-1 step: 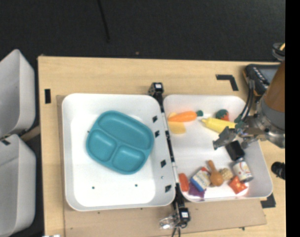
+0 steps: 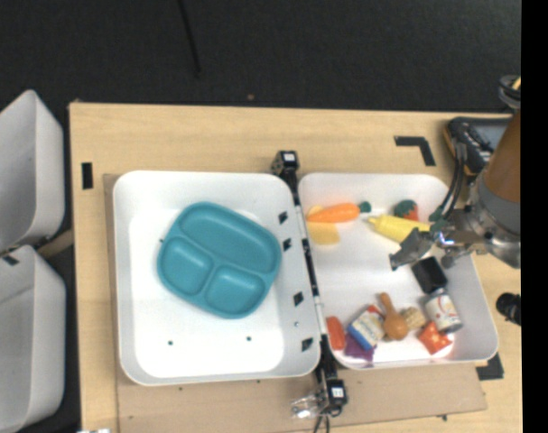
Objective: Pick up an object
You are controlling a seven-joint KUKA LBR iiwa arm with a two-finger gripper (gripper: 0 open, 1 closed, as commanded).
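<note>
My gripper hangs over the right side of the right bin, open, with nothing visible between its fingers. Just to its upper left lies a yellow banana-like toy, and a small green and red item sits behind that. An orange carrot lies at the bin's back left with a pale yellow piece beneath it. Along the front edge are a small can, a red item, a brown figure, a white and blue packet and an orange-red piece.
The left bin holds a teal divided plate. A ridge with black clips separates the two bins. The arm's wrist and cables stand over the right bin's right wall.
</note>
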